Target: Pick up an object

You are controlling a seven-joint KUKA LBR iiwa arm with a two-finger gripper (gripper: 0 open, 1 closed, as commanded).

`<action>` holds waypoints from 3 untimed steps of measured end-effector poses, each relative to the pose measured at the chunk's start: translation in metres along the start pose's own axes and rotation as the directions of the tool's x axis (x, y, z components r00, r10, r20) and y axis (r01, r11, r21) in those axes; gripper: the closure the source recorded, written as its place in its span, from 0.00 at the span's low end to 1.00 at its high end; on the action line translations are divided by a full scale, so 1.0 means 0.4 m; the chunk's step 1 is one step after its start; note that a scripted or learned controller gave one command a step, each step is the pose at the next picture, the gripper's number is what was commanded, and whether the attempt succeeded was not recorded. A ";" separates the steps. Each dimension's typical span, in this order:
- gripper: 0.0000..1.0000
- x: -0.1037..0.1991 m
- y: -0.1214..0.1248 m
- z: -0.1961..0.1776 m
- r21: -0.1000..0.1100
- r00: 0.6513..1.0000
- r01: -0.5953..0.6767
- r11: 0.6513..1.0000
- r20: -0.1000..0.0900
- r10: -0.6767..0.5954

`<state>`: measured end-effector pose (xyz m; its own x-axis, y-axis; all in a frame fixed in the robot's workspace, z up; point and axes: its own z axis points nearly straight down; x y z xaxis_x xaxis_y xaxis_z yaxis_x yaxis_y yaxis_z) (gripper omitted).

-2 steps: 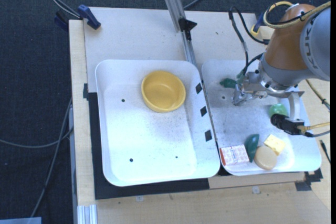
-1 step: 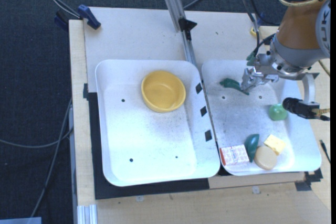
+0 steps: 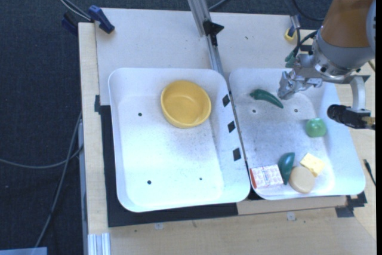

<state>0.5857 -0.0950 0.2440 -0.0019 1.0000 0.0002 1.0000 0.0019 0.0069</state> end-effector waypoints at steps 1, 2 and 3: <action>1.00 0.120 0.004 0.019 0.014 1.000 0.003 1.000 -0.004 -0.003; 1.00 0.271 0.001 0.039 0.018 1.000 0.004 1.000 -0.005 -0.004; 1.00 0.414 -0.027 0.003 0.012 1.000 0.005 1.000 -0.005 -0.005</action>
